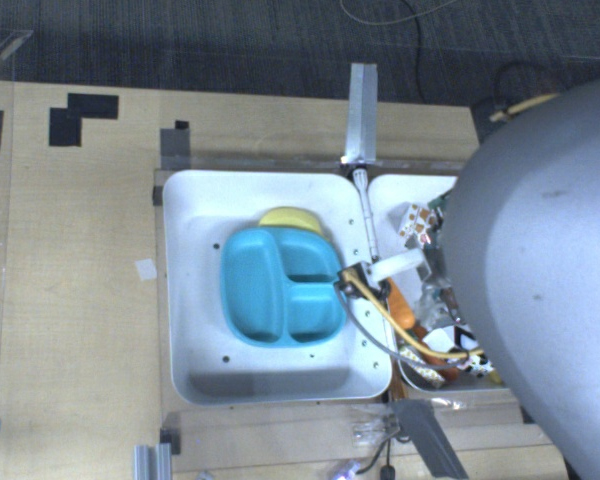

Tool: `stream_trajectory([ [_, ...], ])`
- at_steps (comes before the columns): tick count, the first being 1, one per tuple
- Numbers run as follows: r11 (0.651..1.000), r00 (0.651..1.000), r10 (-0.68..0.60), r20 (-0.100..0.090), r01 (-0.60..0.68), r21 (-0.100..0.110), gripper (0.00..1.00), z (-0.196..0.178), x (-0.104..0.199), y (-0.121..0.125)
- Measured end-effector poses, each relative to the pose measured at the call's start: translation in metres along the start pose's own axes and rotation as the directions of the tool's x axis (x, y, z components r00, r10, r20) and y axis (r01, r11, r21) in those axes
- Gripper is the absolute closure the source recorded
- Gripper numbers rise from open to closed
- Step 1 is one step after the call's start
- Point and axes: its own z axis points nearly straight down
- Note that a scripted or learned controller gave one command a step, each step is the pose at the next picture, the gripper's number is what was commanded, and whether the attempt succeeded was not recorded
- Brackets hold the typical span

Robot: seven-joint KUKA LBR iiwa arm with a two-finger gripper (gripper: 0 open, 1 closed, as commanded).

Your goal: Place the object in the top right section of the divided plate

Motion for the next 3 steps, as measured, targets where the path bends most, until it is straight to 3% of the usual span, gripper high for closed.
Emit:
stream_trajectory([
  [1,1.0,1.0,0.0,0.0,0.0,0.0,1.0,0.007,0.013,-0.064],
  [2,0.984,0.984,-0.177,0.0,0.177,0.0,1.0,0.017,0.041,-0.115],
  [3,0.998,0.998,-0.069,0.0,0.069,0.001,1.0,0.006,0.004,-0.023],
])
